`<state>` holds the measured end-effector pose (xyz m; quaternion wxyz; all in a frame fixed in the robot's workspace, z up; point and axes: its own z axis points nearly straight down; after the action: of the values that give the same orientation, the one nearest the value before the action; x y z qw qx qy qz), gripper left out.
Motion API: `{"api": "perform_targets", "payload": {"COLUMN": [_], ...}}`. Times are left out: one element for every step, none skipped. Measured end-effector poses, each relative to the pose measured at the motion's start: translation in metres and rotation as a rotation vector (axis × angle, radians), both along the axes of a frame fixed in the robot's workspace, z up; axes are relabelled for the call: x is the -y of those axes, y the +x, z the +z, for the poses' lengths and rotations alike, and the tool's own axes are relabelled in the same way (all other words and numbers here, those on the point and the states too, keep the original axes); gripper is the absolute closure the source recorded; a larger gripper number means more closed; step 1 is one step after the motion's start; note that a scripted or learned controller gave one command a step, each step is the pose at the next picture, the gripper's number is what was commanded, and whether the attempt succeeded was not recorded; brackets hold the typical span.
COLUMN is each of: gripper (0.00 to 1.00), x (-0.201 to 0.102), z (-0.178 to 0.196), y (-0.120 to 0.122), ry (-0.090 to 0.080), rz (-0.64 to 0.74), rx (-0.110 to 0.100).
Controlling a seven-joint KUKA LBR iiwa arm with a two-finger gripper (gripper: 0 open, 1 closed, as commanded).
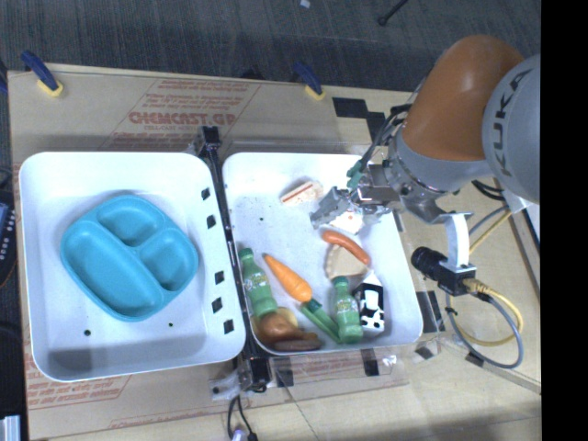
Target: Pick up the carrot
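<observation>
1 carrot | orange, tapered, lying slantwise in right bin | hand grip: cannot tell

Red print on the cardboard sheet that covers the desk reads "CHEMCAST GP" at about eleven o'clock, just above the left bin; the finer red lines around it are too small to read. On the grey arm housing at three o'clock stand the dark letters "KUK", cut off by the picture edge.
</observation>
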<state>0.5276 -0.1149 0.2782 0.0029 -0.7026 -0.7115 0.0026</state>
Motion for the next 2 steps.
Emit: {"api": "perform_targets", "payload": {"gripper": [0.0,0.0], "x": [-0.012,-0.009], "z": [-0.142,-0.183], "y": [-0.001,-0.044], "ry": [0.0,-0.012], "rz": [-0.155,-0.156], "rx": [-0.011,0.015]}}
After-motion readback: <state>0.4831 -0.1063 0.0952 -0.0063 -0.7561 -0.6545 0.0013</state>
